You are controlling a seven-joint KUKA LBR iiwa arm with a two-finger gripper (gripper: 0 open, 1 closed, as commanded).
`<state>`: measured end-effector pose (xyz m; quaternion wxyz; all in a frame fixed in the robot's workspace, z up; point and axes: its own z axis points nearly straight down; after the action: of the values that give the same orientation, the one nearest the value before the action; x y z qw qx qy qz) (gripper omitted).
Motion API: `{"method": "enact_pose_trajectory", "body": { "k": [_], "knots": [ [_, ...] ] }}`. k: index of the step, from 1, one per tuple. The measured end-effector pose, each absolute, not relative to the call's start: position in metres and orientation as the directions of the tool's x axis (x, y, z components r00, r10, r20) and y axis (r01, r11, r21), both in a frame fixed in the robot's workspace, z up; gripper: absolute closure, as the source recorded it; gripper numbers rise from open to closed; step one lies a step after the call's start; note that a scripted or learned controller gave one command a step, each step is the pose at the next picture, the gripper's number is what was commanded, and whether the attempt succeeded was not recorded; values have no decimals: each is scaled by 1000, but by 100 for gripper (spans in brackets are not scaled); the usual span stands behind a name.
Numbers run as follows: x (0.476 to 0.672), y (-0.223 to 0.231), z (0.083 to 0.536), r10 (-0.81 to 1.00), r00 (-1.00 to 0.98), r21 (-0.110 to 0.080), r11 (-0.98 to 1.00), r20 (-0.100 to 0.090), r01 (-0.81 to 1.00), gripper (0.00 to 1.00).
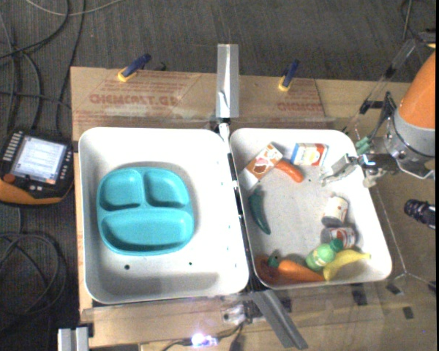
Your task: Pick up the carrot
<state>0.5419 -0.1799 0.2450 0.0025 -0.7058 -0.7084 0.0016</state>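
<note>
While I watch from above, the smooth, tapered orange carrot [295, 270] with its green top lies at six o'clock in the right bin [384, 248], beside a glossy yellow banana [342, 263]. My gripper [345, 167] hovers well apart at two o'clock, metal fingers narrowly parted, holding nothing.

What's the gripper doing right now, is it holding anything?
Gripper: over the right bin's upper right edge, nothing held; the carrot lies at the front.
</note>
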Motion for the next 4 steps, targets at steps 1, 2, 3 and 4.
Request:
{"method": "enact_pose_trajectory", "body": {
  "k": [1,2,3,4],
  "knots": [
    [485,-123,200,995,-95,-7,95,1,995,0],
    [485,-73,193,923,-385,-4,385,3,923,0],
    [485,-74,193,923,-385,-4,385,3,923,0],
    [484,-61,181,523,-852,-1,852,5,523,0]
  ]
}}
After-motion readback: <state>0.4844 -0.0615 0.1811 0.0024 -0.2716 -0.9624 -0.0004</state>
